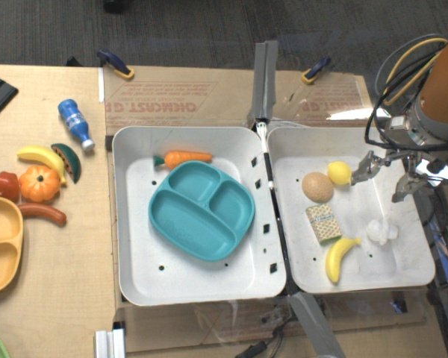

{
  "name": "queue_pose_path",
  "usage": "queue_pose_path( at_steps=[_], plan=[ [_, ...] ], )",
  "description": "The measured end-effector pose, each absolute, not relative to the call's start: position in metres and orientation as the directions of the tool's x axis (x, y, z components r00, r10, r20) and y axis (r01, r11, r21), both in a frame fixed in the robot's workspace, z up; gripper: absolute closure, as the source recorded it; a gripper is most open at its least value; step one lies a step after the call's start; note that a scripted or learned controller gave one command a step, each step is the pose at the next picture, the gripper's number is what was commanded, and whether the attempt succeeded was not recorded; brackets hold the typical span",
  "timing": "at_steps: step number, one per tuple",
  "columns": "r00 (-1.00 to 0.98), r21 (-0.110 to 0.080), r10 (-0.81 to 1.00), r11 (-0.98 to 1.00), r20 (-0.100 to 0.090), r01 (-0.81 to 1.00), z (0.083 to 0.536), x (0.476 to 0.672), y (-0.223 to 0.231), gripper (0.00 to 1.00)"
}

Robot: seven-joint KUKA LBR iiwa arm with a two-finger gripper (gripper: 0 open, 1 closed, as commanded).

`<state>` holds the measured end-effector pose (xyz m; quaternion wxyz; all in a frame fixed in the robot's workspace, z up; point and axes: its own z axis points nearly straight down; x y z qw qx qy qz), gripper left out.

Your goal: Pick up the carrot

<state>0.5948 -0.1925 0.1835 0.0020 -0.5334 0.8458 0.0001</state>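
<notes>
The tabletop [45,274] is seen from above, pale wood at the left and brown cardboard [209,95] laid under the far edge of the two bins. The left bin [134,267] and the right bin [403,267] are set side by side, touching along a grey divider. The grey arm [433,103] is seen at the right edge, with looped yellow and black cables above it. Most of the left bin's floor is taken up by a teal divided plate [201,211]. An orange-yellow tray [0,245] is cut off by the left edge of the tabletop.

The hand [388,177] is held over the far right part of the right bin, its two fingers spread wide apart and nothing gripped between them. The carrot [185,157] is found in the left bin, lying flat along the far wall, just beyond the plate's far rim and well apart from the hand.

In the right bin a banana [337,258], a small patterned box [323,222], a brown egg [317,186], a lemon [339,173] and a pale crumpled item [381,232] are spread. On the tabletop at the left a blue bottle [75,124], a second banana [41,157], a small pumpkin [39,184], a sausage [43,213] and a tomato [4,186] are grouped.
</notes>
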Motion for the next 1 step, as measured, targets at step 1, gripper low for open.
queue_pose_path(
  at_steps=[1],
  plan=[
    [-0.213,-0.015,-0.977,0.213,-0.004,-0.977,0.1016,0.6436,-0.1774,0.0]
  ],
)
